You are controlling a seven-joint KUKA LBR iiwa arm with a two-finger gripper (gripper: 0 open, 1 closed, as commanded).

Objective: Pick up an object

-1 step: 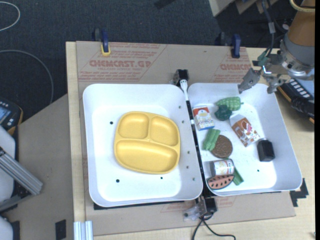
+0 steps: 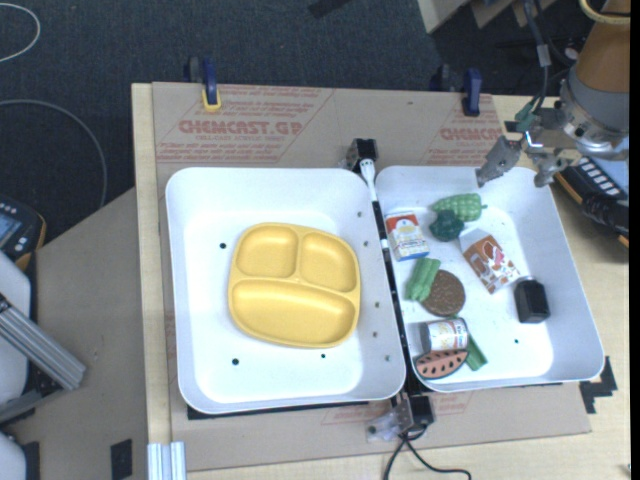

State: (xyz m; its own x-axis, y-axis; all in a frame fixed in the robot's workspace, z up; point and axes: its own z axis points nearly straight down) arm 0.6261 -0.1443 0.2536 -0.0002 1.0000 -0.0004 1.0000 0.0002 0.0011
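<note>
**A:** Which object looks the likeliest pick?

**B:** The green bumpy toy (image 2: 459, 206), at about twelve o'clock in the right bin (image 2: 570, 298), lies nearest the gripper (image 2: 518, 164). I'd judge it light moulded plastic, stiff, a bit slick; pinching across its narrow middle should hold best.

**A:** And the gripper itself?

**B:** It hangs over the bin's rim at about one o'clock, near that toy but apart from it. Its two fingers are spread, with nothing between them.

**A:** What lies around the toy?

**B:** A dark teal piece (image 2: 446, 227) touches it at seven o'clock. A small red-and-white carton (image 2: 404, 234) sits at nine o'clock of the bin, a flat packet (image 2: 490, 261) at the centre, a black block (image 2: 531, 300) at four o'clock. Lower down are a green pod (image 2: 423, 279), a brown disc (image 2: 445, 293), a tin (image 2: 444, 335) on its side and a watermelon slice (image 2: 441, 364).

**A:** Any readable writing?

**B:** The carton, packet and tin labels are too small to read. The board (image 2: 260, 128) beneath the bins is printed in red with what reads as "CHEMCAST GP". The left bin (image 2: 200, 268) holds a yellow divided plate (image 2: 295, 284).
</note>
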